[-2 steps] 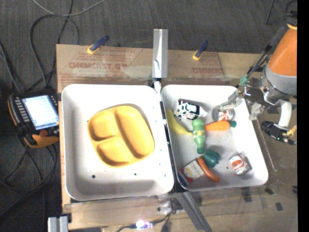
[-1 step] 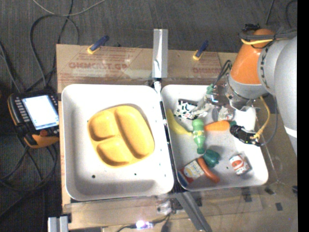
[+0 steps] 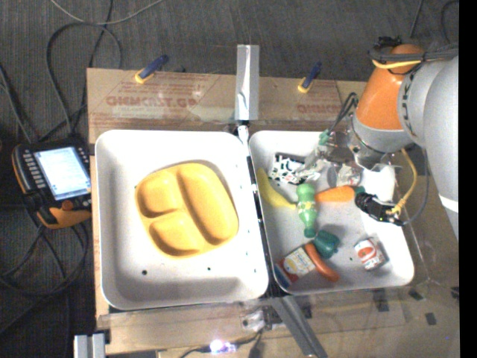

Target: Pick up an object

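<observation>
1. Gripper point(image 3: 333, 164) sits low at the back of the right bin point(image 3: 402, 274), just behind the carrot point(image 3: 335, 195); can't tell its state.
2. Carrot lies w/ green bottle point(image 3: 305, 207) touching its left end.
3. Advice: descend straight on carrot's middle; avoid bottle; close firmly before lifting.

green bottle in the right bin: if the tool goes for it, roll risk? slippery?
The green bottle lies on its side with a rounded body, so it would probably roll if nudged. Its surface looks glossy, so a pinch may slip. It touches the carrot and sits close to the banana, so those likely shift too.
</observation>
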Available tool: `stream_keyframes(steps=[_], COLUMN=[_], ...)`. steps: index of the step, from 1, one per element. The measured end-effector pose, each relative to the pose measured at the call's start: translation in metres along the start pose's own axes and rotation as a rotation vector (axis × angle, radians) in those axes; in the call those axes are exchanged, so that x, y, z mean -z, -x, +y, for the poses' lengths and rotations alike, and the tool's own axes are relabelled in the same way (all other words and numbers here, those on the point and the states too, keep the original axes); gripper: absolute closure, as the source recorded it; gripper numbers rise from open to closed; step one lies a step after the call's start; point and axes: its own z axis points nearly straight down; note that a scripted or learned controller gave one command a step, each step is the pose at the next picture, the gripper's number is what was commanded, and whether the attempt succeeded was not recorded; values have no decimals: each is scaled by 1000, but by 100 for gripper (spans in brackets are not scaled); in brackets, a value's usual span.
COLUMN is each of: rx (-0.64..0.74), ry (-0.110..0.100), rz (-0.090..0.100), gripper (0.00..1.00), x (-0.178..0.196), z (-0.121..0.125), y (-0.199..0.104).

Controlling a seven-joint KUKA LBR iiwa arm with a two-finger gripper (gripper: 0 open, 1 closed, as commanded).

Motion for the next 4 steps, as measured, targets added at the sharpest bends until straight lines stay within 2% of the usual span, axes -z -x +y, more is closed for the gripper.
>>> stream_keyframes(steps=[1,2,3,4], rx=[-214,-123,-56,-56], ry=[14,2,13,13], rz=[3,-1,-1,-2], gripper=[0,0,0,100], x=[-20,44,-55,-45], z=[29,28,12,12], y=[17,24,54,54])
